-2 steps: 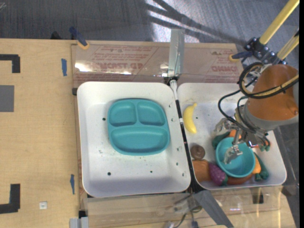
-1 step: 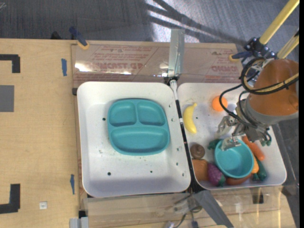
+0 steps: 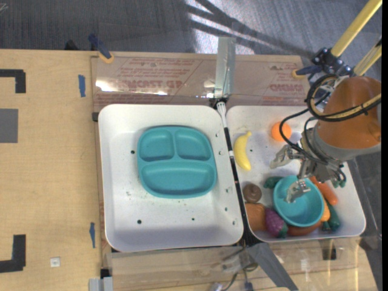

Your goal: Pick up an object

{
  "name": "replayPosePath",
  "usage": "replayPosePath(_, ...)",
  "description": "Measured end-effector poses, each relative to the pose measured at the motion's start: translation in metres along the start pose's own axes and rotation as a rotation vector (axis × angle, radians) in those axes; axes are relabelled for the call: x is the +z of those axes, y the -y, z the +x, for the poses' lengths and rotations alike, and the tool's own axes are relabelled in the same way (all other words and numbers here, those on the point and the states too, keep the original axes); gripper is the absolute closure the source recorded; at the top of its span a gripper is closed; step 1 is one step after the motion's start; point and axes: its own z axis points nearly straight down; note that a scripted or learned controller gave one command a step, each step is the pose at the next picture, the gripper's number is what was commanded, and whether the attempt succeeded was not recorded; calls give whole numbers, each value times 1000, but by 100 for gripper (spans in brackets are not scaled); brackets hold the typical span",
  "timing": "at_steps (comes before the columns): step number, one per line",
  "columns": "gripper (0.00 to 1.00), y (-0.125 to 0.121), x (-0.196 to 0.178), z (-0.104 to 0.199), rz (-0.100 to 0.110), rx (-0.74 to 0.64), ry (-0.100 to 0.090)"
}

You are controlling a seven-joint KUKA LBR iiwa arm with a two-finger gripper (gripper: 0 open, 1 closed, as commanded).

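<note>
Camera view: round teal bowl [image 3: 298, 202] under gripper [image 3: 298, 190]

Toys heaped in the right bin [image 3: 357, 220]

A teal bowl [image 3: 298, 202] sits upright among a yellow banana [image 3: 242, 151], an orange ball [image 3: 280, 131], a brown round piece [image 3: 252, 192], a purple toy [image 3: 274, 223] and a carrot [image 3: 328, 192] (partly hidden).
</note>
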Motion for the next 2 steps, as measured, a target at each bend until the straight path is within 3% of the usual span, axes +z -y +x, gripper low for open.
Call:
replayPosePath(1, 0, -20, 6, 43, 8, 61, 21)
replayPosePath(2, 0, -72, -86, -31, -7, 172, -18)
